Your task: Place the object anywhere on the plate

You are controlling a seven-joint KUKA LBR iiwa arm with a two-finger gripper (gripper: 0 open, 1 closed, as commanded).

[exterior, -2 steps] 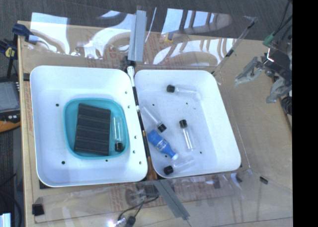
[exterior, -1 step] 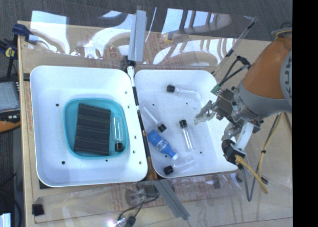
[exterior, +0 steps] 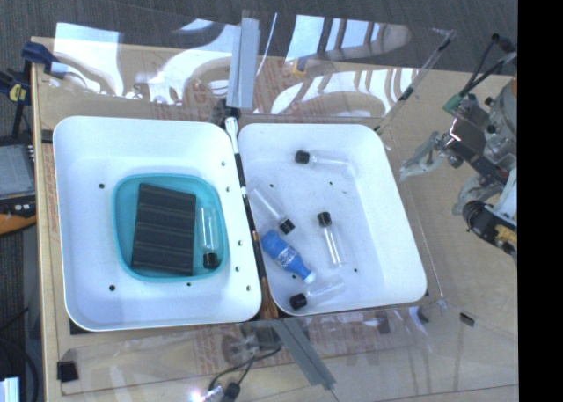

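Observation:
A teal plate (exterior: 124, 207) lies in the left bin (exterior: 79, 149). On it rest a black ridged block (exterior: 164, 229) and, along its right side, a clear vial with a black cap (exterior: 209, 237). The right bin (exterior: 387, 215) holds several clear black-capped vials, among them one at the back (exterior: 314, 160) and one in the middle (exterior: 330, 240), plus a small blue bottle (exterior: 287, 256). My gripper (exterior: 422, 161) hangs outside the right bin, just past its right wall, with nothing seen in it.
A grey bar (exterior: 244, 62) stands behind the seam between the bins. Clear panels and a brace (exterior: 303, 358) sit at the bench's front. The arm's wrist (exterior: 484, 149) fills the right side.

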